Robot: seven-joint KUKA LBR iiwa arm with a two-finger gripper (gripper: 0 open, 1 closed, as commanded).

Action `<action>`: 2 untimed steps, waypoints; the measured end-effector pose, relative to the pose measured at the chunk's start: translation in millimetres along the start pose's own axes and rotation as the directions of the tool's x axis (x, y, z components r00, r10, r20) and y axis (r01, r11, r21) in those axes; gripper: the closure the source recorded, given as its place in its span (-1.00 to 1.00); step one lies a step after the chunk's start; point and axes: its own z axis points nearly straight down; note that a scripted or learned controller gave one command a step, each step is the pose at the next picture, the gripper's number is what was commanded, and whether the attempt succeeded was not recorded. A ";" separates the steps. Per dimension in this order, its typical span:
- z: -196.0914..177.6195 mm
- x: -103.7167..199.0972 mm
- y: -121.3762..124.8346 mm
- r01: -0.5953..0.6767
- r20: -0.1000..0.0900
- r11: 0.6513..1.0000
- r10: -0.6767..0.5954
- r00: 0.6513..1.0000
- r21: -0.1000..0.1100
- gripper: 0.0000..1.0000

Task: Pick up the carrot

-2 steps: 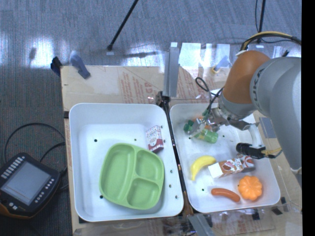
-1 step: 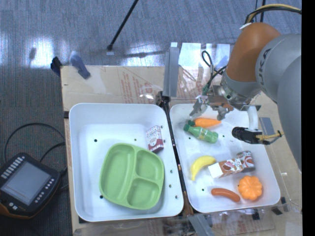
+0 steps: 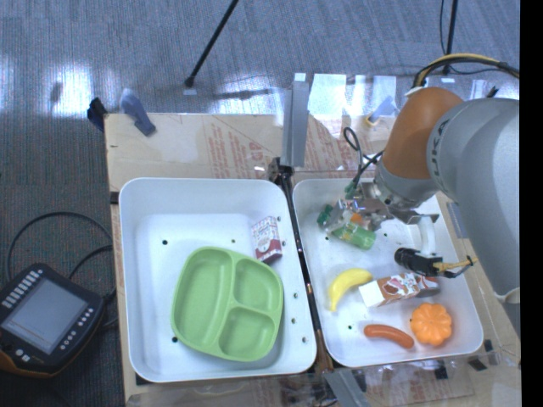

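The end effector [image 3: 356,214] is down at the far edge of the right bin [image 3: 462,308], towards its far-left corner, and whether it is spread or pressed together cannot be told from here. The carrot [image 3: 329,217] appears to lie right there: a dark green top points at the bin's left edge and a scrap of orange shows under the end effector, with the rest hidden. A pale green thing [image 3: 361,237] lies touching or just beside it on the near side, so the grasp is crowded. To do this step well, I judge the grip should close across the orange body, not the leafy end, and stay clear of the green neighbour so that it is not dragged up too. A straight, slow lift would then show whether the carrot has really come along. The count: two bins on the tabletop [image 3: 195,142]. The left bin [image 3: 153,227] holds one green plate [image 3: 227,302] and one small box [image 3: 267,238] at the plate's far-right corner. The right bin holds one carrot, one pale green thing, one banana [image 3: 346,285], one carton [image 3: 399,287], one pumpkin [image 3: 430,323] and one sausage [image 3: 389,335] by the near edge.
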 end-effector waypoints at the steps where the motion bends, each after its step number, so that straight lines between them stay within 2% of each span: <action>1: -100.5 31.6 1.0 -0.121 0.001 0.993 0.121 0.993 -0.002 -1.00; 2: -0.1 16.6 0.4 0.191 0.000 0.982 -0.191 0.982 0.000 -1.00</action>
